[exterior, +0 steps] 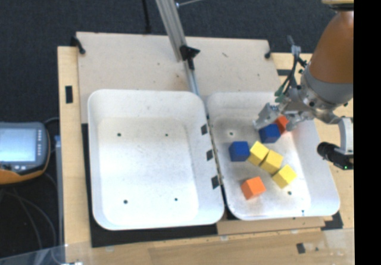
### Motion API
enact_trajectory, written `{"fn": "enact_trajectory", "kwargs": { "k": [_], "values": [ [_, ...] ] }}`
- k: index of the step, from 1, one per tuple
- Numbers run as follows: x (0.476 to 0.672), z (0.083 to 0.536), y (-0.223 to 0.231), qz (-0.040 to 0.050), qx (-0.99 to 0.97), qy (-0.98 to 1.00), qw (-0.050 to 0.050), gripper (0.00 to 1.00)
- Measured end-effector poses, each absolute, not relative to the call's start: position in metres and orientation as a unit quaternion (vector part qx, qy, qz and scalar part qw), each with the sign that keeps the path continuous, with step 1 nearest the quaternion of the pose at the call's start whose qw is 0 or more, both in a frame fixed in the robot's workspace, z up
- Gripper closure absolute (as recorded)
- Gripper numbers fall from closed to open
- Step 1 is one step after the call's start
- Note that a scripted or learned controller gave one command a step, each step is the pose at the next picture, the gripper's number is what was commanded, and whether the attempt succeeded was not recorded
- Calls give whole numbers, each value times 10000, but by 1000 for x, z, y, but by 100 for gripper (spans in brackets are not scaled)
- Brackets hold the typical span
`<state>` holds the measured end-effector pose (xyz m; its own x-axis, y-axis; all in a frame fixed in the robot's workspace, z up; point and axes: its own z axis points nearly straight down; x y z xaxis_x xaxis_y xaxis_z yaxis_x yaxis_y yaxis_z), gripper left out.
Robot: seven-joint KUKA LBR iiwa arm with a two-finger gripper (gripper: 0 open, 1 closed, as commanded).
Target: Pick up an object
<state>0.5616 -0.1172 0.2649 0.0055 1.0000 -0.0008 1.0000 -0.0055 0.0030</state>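
the gripper [272,119] hangs low over the far part of the right bin [321,198], right at a blue cube [270,133] and an orange block [282,121], nothing visibly lifted, grasp undecided.

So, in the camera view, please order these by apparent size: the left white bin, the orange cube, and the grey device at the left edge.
1. left white bin
2. grey device, partly cut off by the edge
3. orange cube
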Motion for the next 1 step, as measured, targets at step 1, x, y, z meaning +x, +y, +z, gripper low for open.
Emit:
{"fn": "enact_trajectory", "kwargs": {
  "k": [1],
  "values": [
    [589,155,-140,-25,7076,7066,-16,0]
  ]
}}
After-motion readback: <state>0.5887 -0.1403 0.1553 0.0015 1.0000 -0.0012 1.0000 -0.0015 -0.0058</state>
